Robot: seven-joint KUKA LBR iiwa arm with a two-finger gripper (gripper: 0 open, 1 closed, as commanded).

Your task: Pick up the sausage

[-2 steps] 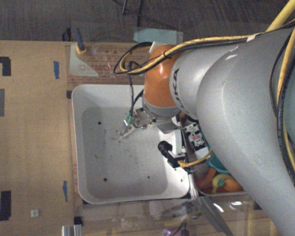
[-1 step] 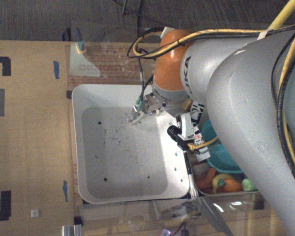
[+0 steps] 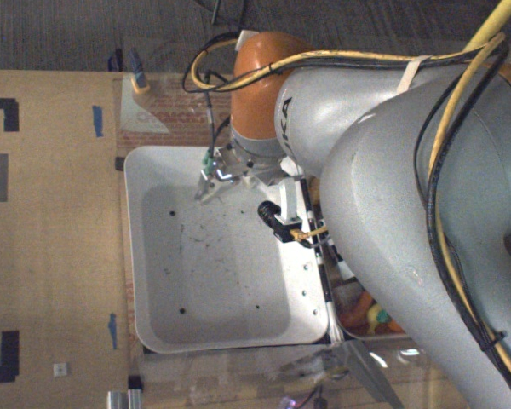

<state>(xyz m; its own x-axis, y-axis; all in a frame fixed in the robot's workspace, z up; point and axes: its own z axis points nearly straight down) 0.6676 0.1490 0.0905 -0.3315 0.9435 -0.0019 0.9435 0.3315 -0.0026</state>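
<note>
My gripper (image 3: pixel 209 182) hangs low over the far edge of the left white bin (image 3: pixel 153 228), under the orange wrist band (image 3: pixel 260 83). Nothing shows beneath it but the bin's bare floor. A sliver of the right bin (image 3: pixel 341 318) peeks out below the arm, with a few orange, red and yellow items (image 3: pixel 370 311) in it. The arm covers most of them, so I cannot tell which one is the sausage.
The grey arm (image 3: pixel 409 186) covers nearly all of the right bin. A black cable fitting (image 3: pixel 274 220) hangs beside the wrist over the left bin's right side. Cardboard bench top (image 3: pixel 51 228) with blue tape marks lies to the left.
</note>
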